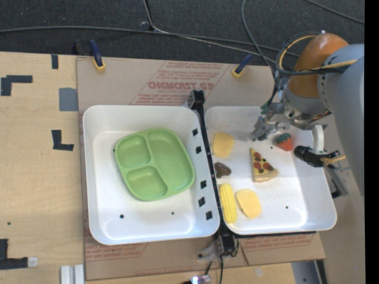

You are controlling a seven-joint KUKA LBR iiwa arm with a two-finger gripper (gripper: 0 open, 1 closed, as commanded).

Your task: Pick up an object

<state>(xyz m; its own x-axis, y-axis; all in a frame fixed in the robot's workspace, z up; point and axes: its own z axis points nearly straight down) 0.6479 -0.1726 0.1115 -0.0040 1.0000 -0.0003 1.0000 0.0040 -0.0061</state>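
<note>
White right bin | gripper above bare floor | jaws state we cannot tell | we should centre over pizza slice.

Dark carpet behind wooden bench

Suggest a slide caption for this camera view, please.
Grey KUKA arm's gripper hovers over right white bin of toy food; green divided plastic tray left.

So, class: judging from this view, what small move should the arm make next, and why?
Probably lower the end effector slightly: it sits over the right bin with nothing seen between its fingers, and the small red and green toy lies just beside it.
</note>
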